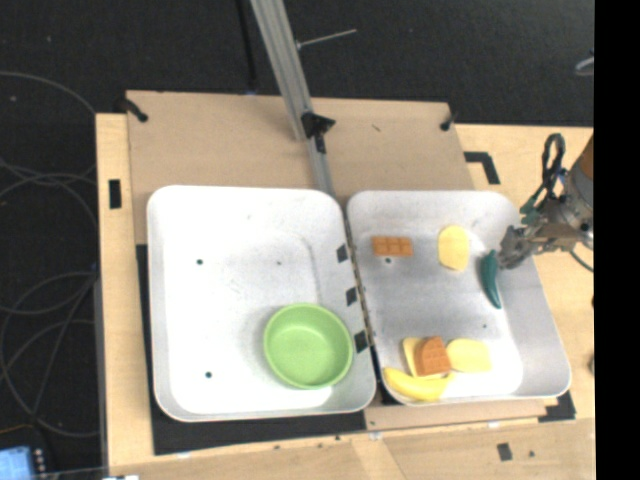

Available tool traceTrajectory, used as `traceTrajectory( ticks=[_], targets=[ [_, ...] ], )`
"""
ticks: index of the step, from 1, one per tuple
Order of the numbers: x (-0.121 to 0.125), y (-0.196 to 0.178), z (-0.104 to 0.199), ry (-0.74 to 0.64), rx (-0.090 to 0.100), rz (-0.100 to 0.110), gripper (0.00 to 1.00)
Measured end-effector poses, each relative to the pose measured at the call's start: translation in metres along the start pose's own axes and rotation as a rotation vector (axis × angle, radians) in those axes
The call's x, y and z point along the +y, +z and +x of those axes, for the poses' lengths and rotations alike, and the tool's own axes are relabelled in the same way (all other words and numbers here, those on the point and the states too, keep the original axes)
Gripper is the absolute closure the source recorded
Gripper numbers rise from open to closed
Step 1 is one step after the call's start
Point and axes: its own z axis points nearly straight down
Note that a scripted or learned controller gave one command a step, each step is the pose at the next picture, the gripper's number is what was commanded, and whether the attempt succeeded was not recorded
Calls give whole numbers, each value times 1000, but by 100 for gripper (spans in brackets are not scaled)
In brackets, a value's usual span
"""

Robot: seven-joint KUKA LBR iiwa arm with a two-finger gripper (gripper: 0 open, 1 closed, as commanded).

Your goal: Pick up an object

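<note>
— What's around it in the right bin (pixel 530 363)?

— A yellow rounded piece (pixel 454 248), a small orange waffled block (pixel 392 247), and a heap by the near rim: a banana (pixel 415 385), a brown slice (pixel 432 357) and a yellow block (pixel 469 355). A smooth green bowl (pixel 307 344) sits in the left bin (pixel 200 228).

— And the gripper (pixel 512 248)?

— At the right edge, just above a slim teal curved thing (pixel 491 280). Spread or pinching, I cannot tell.

Bench with two bins
The tan bench (pixel 120 298) carries a left white bin (pixel 200 238) at 9 o'clock and a right white bin (pixel 540 348) at 3 o'clock, touching
</note>
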Motion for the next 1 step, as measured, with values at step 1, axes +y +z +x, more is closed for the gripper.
traceTrajectory(
  ticks=[1],
  targets=[
    [5, 0, 45, -2, 2, 1, 100]
  ],
)
